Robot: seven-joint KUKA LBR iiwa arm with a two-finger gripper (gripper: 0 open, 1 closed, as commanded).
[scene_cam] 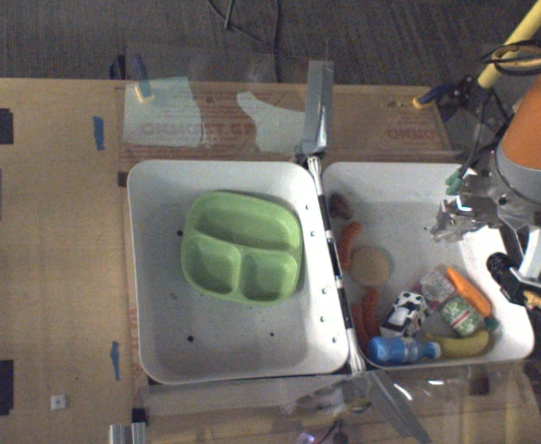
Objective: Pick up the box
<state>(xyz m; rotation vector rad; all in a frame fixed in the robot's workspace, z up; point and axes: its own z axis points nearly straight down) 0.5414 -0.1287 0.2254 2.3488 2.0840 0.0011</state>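
A small black-and-white patterned box (405, 313) lies in the right bin (395, 192), near its front wall, among other items. It touches a blue bottle (401, 350) in front of it. My gripper (453, 220) hangs over the right side of that bin, up and to the right of the box and well apart from it. Nothing shows between its tips. The grey arm with its orange band (538, 128) comes in from the right edge.
Around the box lie reddish sausages (348, 239), a round tan disc (371, 266), a carrot (470, 290), a green-and-red packet (459, 315) and a banana (464, 344). The left bin (159, 322) holds a green divided plate (242, 246). Cables hang at the right.
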